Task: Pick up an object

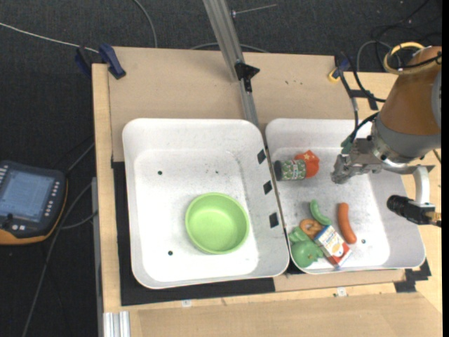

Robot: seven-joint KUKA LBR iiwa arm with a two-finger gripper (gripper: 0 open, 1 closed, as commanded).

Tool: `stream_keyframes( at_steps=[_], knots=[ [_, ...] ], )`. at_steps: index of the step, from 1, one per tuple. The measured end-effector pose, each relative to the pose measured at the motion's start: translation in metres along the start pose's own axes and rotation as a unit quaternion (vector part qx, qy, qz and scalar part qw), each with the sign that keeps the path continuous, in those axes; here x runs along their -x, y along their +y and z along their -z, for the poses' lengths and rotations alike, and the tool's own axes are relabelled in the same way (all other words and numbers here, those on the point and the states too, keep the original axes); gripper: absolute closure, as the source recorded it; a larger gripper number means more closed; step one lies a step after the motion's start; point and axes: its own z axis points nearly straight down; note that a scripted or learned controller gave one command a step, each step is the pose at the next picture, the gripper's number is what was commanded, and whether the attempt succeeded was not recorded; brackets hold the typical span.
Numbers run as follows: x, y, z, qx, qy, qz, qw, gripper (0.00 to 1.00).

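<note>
My gripper hangs over the right bin, near its upper middle. Just left of it a small bottle with a red end and a dark green body lies on its side, apart from the gripper. Lower in the same bin lie an orange-red sausage, a green curved piece, a small orange round toy, a little carton and a green toy. Nothing shows in the gripper.
A light green bowl sits in the left bin. A metal pole slants down to the seam between the bins. A black fitting juts in at the right bin's right edge. A teach pendant lies off the bench at left.
</note>
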Motion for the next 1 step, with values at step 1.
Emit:
stream_keyframes(
  at_steps=[1],
  knots=[
    [0.0001, 0.0014, 0.0529, 0.000, 0.000, 0.000, 1.0000, 1.00]
  ],
)
